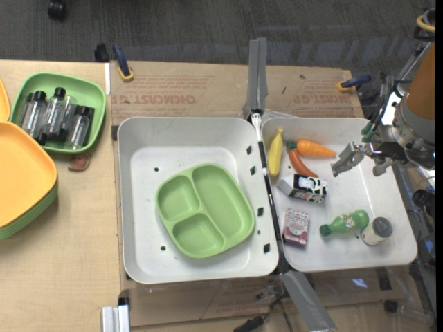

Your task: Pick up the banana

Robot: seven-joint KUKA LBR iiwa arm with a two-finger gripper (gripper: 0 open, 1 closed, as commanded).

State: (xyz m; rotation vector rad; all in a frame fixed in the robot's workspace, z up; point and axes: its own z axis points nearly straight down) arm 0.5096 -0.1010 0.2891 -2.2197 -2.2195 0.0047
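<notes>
The yellow banana (pixel 275 153) lies upright along the left wall of the right bin (pixel 398 251), near its far corner. My gripper (pixel 348 159) hangs over the right part of that bin, well to the right of the banana and apart from it. Its fingers (pixel 344 162) point left and down, and nothing shows between them.
Beside the banana lie two carrots (pixel 309 152). Lower in the right bin are a small black-and-white toy (pixel 306 187), a red packet (pixel 296 227), a green bottle (pixel 344 223) and a small jar (pixel 377 230). The left bin (pixel 138 254) holds a green divided plate (pixel 203 210).
</notes>
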